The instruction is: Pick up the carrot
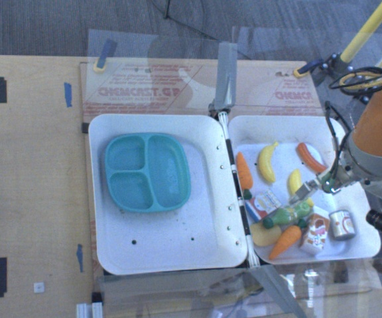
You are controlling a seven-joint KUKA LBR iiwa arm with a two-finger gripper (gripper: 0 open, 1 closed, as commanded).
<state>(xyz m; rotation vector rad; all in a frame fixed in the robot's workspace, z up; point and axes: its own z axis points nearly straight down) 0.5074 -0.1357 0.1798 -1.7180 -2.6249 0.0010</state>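
Pincer [308, 189] sits low over the right bin [370, 240], reaching in from the right edge, just beside the small yellow piece [295, 181]. You can't tell from this angle whether it is spread or pressed together; the tips blur into the clutter beneath, and nothing shows plainly between them.

Hard to read:
- Arm [379, 138] is cut off at the right edge; you see its orange band and grey wrist.
- Green item [289, 213] at mid-bin is partly covered by neighbours; its shape is unclear.
- Flat packet [266, 203] with red and white print lies beneath other pieces, label illegible.

Two carrot-like pieces in the right bin:
- Carrot [244, 171] lies against the bin's left wall, long axis running near-vertical in the view, far end up, near end down toward a dark green tip.
- Second orange carrot [285, 241] lies near the front of the bin, axis diagonal, narrow end toward lower left, just beside the carton [316, 234].

Others: banana [268, 162], sausage [310, 158], and tin can [341, 224] at the right.

Left bin [111, 244] holds a teal divided plate [147, 173]. Both bins rest on the tabletop [25, 197].
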